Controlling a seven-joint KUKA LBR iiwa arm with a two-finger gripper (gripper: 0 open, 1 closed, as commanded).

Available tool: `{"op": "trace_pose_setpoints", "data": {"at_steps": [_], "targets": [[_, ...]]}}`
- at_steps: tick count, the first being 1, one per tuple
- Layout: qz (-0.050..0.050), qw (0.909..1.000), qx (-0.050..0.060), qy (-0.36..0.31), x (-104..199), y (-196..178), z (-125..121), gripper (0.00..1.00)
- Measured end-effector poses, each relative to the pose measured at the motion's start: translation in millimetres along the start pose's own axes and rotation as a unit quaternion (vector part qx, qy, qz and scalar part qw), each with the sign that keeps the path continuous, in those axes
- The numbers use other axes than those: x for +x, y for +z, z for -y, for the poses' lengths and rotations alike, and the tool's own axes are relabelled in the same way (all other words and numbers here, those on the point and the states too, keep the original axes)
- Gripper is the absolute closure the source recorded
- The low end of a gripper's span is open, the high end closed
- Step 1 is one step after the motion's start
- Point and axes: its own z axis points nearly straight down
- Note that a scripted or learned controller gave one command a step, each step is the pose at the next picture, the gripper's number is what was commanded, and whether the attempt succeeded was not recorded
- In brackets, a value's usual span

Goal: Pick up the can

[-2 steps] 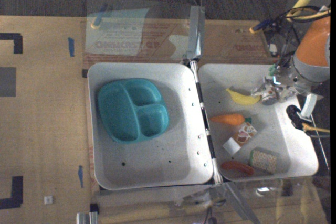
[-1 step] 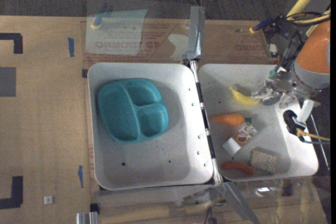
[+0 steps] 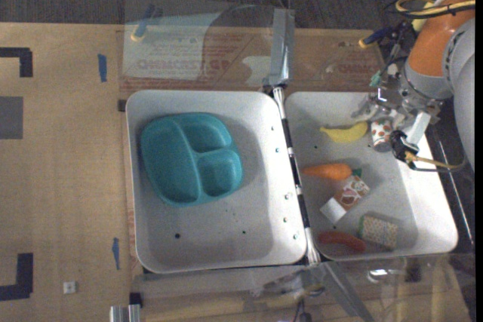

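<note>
The can point(image 3: 381, 134) is small and white with red markings, and it shows at the far right of the right bin point(image 3: 430, 219), near that bin's back corner. My gripper point(image 3: 386, 126) comes in from the right under the orange wrist band and sits right over the can. The can appears between its fingers, with a grey finger on its left and a dark one on its right. I cannot tell whether the can rests on the bin floor or hangs just above it.
A yellow banana point(image 3: 343, 133) lies just left of the can. Nearer the front are a carrot point(image 3: 326, 171), a small carton point(image 3: 352, 191), a white block point(image 3: 332, 209), a tan box point(image 3: 377, 230) and a red sausage point(image 3: 341, 241). The left bin point(image 3: 151, 237) holds a teal divided plate point(image 3: 190, 157).
</note>
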Motion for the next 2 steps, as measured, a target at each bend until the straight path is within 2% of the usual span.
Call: {"op": "trace_pose_setpoints", "data": {"at_steps": [1,2], "targets": [[0.002,1.0000,0.002,-0.003,2.5,-7.0,1.1,1.00],[0.002,0.9968,0.004,0.079,21.5,-50.7,6.6,1.00]]}}
